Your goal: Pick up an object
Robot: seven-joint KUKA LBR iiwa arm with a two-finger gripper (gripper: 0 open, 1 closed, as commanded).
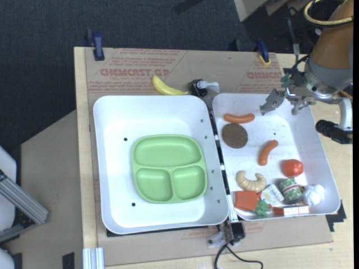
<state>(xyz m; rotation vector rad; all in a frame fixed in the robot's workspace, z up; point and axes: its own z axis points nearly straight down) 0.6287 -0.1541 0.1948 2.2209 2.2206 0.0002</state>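
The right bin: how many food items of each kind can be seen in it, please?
In the right bin:
Sausages: 2
Brown patty: 1
Tomato: 1
Croissant: 1
Packaged or mixed items piled at the near edge, too cluttered to count
Total clearly countable: 5

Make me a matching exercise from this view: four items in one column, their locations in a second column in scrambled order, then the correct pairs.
Items
1. green divided tray
2. banana
3. tomato
4. brown round patty

Places
A. on the brown board behind the left bin
B. right bin, near its right wall
C. middle of the left bin
D. right bin, near its left wall, just below a sausage

Pairs: 1-C, 2-A, 3-B, 4-D
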